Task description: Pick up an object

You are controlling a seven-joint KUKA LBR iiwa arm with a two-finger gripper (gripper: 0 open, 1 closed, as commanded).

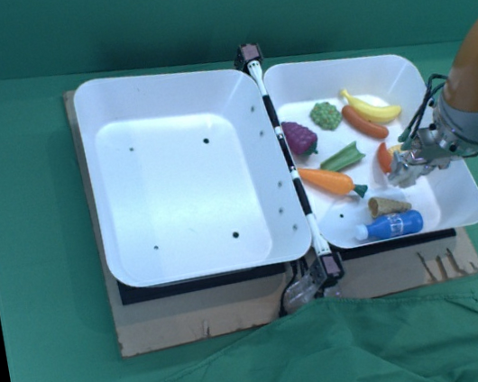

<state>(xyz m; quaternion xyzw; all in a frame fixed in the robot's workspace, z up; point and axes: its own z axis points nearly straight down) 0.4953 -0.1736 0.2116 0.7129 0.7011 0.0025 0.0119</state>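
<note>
The right bin (461,201) holds toy food: a yellow banana (372,105), a red sausage (363,122), a green broccoli piece (325,114), purple grapes (299,137), a green pea pod (342,157), an orange carrot (330,180), a tan cone (389,203) and a blue bottle (392,225). My gripper (403,171) hangs over the right side of this bin, right beside a small orange-red piece (384,156) and just above the cone. The arm's grey wrist and orange band come in from the right.
The left bin (180,168) lies beside the right one, split from it by a black-and-white divider bar (285,150). Both rest on brown cardboard (199,325) over green cloth. Crumpled green fabric (341,355) lies at the front.
</note>
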